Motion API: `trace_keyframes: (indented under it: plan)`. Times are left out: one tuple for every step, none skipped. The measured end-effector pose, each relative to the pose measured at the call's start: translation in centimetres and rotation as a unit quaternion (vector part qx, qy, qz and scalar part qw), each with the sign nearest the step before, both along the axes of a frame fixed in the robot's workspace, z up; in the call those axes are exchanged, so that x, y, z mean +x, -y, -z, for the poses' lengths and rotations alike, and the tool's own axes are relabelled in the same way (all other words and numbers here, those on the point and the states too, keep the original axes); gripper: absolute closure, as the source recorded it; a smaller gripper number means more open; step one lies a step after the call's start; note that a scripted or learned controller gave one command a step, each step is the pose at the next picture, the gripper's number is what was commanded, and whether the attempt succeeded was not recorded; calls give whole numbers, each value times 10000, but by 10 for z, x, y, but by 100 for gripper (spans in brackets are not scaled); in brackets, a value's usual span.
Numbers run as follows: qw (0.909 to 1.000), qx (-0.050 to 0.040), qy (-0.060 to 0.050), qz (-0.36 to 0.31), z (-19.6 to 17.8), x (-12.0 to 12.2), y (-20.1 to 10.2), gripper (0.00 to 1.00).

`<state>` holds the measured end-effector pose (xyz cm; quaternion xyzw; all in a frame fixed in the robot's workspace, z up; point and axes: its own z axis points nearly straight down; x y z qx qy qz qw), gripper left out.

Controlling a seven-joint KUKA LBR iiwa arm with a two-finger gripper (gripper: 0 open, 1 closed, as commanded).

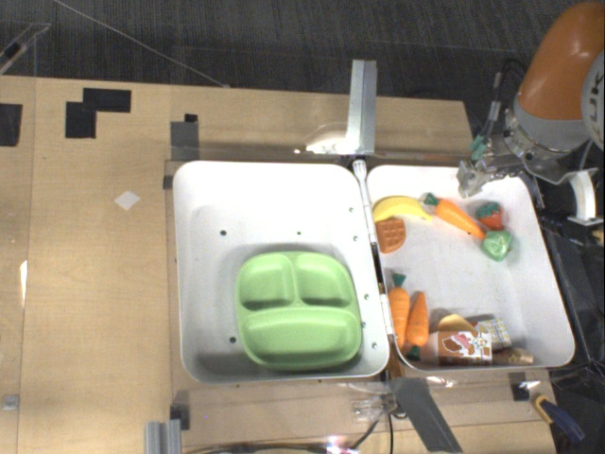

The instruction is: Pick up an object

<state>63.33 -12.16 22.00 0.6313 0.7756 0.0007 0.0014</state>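
The gripper (473,173) hangs over the far corner of the right bin (544,282), just beyond the long carrot (456,216); whether it is released or clenched cannot be told from here, and nothing is visibly caught in it. Its position above that corner suggests the program is lining up on the cluster nearest it: beside the long carrot lie a red piece (490,217) and a green piece (497,245), with a banana (395,206) and an orange waffle-like toy (390,235) on the carrot's other side. Well away from the long carrot, against the near wall, rest two short carrots (408,316) and a brown packet (465,341), probably slid there by the bin's slope. Any of these could serve as the object. The left bin (203,206) holds a green divided tray (299,307). Both bins sit on a pale wooden bench (85,272), with dark carpet (236,17) beyond it.
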Motion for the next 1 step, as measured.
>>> trace_keyframes:
  plan:
    - [10000,0,-1,-4,0,0,0,0]
